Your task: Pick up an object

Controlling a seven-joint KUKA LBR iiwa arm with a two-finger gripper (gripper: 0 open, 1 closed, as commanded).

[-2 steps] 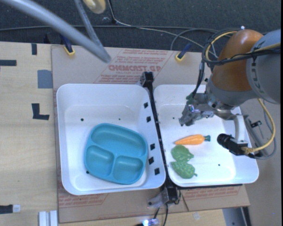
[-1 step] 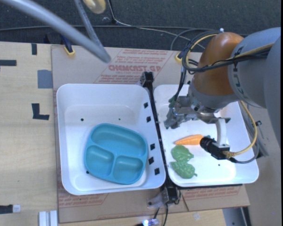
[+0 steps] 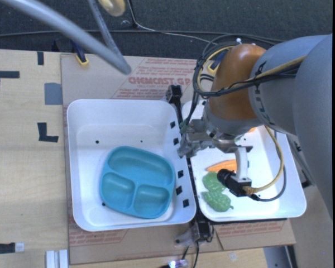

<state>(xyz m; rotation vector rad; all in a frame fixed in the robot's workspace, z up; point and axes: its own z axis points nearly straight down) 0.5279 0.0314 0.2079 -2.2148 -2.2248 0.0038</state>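
Observation:
In the right bin (image 3: pixel 290 205) lie a green bumpy object (image 3: pixel 215 191) near the front left corner and an orange carrot-like piece (image 3: pixel 222 165) just behind it. My grey arm with its orange band (image 3: pixel 234 82) hangs over that bin, and the gripper (image 3: pixel 196 145) sits low at the bin's left wall, just behind and left of the orange piece. The wrist body hides the fingertips. A black cable plug (image 3: pixel 234 184) dangles beside the green object.
The left bin (image 3: pixel 84 121) holds a blue divided tray (image 3: pixel 137 181). A black-clipped divider (image 3: pixel 181 166) separates the bins. Both rest on cardboard (image 3: pixel 156 77) over a wooden bench. A grey pole (image 3: pixel 56 21) crosses the upper left.

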